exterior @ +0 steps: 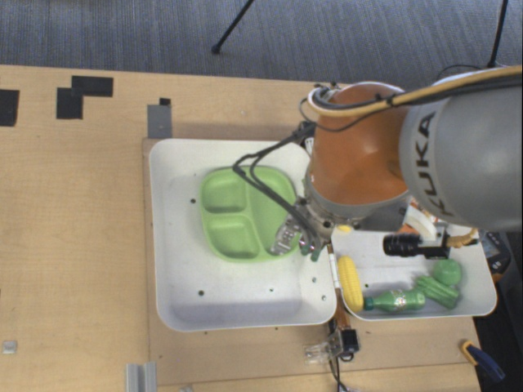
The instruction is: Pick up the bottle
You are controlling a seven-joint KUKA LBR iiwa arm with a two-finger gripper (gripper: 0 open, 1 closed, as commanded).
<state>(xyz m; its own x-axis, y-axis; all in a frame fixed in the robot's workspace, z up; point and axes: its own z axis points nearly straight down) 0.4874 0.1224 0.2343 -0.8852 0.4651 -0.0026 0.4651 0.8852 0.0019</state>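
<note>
The bottle lies on its side in the right bin, well apart from the gripper, beside a yellow corn cob. The gripper should be carried across the dividing rims and lowered squarely over it. Whether the fingers are apart cannot be told. Beyond, a green divided tray is overhung.

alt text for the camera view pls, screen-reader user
The arm's gripper hangs over the right edge of a green divided plate in the left bin. The green bottle lies untouched in the right bin, beside a yellow corn cob.
</note>
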